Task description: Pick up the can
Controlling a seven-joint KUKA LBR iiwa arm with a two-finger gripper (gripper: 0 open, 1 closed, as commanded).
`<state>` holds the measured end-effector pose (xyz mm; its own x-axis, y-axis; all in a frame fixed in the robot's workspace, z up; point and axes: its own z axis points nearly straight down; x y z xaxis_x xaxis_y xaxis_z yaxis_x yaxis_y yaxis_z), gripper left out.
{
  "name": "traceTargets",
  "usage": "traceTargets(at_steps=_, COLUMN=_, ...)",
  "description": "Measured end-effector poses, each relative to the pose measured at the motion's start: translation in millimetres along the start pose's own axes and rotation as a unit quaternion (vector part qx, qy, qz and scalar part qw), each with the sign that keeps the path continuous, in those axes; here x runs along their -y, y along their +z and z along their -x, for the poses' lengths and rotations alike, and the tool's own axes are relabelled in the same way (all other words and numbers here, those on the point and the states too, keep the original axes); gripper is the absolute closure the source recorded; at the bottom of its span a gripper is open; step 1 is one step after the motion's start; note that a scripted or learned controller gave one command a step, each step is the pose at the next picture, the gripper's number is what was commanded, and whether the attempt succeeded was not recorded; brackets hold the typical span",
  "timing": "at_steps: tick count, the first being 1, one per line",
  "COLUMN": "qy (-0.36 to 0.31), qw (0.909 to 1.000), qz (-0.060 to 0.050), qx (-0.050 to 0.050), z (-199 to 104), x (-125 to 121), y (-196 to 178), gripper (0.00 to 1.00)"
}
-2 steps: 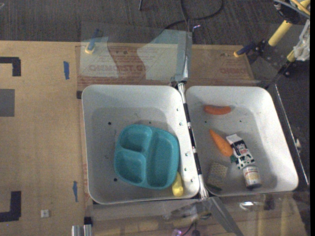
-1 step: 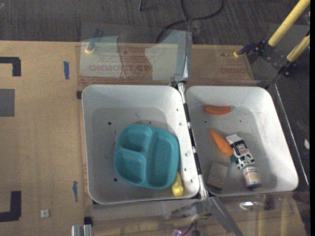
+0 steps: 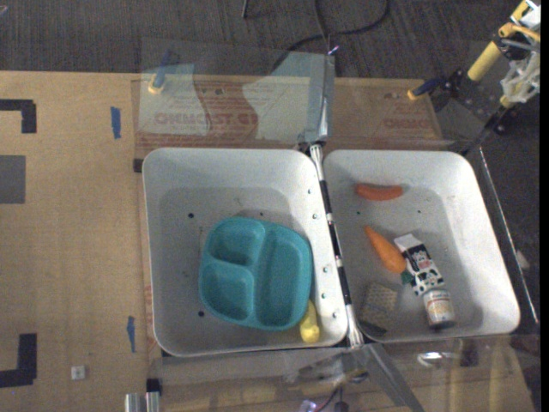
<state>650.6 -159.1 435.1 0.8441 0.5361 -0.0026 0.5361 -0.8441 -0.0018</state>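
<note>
The small cylindrical metal can (image 3: 439,306) lies in the right white bin (image 3: 480,230), near its front edge, touching a black-and-white carton (image 3: 419,266). An orange carrot (image 3: 385,250) and a tan sponge (image 3: 381,299) lie beside it. A teal divided plate (image 3: 256,272) sits in the left bin (image 3: 171,230).

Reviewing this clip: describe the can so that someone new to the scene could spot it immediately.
Look in the right bin, toward its near edge. The can lies there, a small cylinder with a pale label and a reddish band, just below the black-and-white carton. Unlike the two orange carrot-like pieces above it and the flat tan square beside it, it is round-bodied and metallic.
</note>
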Motion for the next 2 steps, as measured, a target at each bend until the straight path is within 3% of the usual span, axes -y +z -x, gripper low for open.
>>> traceTargets(at_steps=1, qy=-0.127, qw=0.9919, qz=0.000, qx=0.000, z=-71.5, x=103.8, y=0.0, gripper=1.00)
traceTargets(at_steps=2, qy=-0.134, qw=0.9910, qz=0.001, qx=-0.001, z=-138.0, x=220.0, y=0.2, gripper=1.00)
